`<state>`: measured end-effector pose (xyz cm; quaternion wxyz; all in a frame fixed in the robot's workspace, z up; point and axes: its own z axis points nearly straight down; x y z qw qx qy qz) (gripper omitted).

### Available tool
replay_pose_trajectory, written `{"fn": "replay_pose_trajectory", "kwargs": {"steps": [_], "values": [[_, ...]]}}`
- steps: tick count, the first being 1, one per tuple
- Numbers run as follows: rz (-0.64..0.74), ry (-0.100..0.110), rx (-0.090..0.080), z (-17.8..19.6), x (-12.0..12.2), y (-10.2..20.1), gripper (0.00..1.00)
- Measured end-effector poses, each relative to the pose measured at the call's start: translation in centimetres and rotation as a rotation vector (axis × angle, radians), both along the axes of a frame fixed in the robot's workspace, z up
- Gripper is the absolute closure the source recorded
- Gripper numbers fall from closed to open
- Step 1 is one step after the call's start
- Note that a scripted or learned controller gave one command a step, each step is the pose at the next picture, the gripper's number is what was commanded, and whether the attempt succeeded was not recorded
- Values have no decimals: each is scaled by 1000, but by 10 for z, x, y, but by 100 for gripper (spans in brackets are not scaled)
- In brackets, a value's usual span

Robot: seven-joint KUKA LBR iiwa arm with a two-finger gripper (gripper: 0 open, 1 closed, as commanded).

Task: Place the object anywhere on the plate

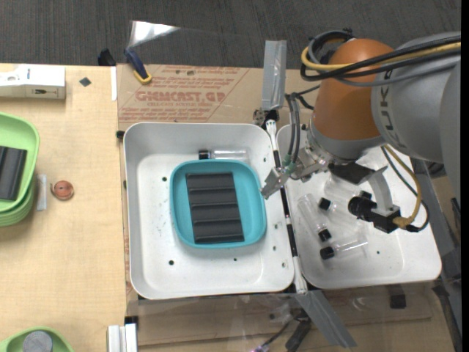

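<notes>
Clear tubes (333,229) in right bin (410,266), plate (218,204) (teal) in left bin (146,218)

Bench (73,270) with 2 bins (146,255)

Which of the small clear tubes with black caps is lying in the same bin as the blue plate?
The tube just beyond the blue plate's far rim, in the left bin. The other tubes lie in the right bin, under the arm.

Bright, even overhead light is filling the scene. The white bins (146,218) are glaring, nearly washing out. Soft shadows are lying under the arm (381,101). A sheen is showing on its orange band (352,68). Focus is slightly soft throughout.
</notes>
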<state>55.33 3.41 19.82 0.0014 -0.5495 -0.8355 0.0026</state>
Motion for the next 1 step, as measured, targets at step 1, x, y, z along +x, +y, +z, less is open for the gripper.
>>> {"fn": "replay_pose_trajectory", "kwargs": {"steps": [1], "values": [[-2, 1, -1, 8, 0, -2, 100]]}}
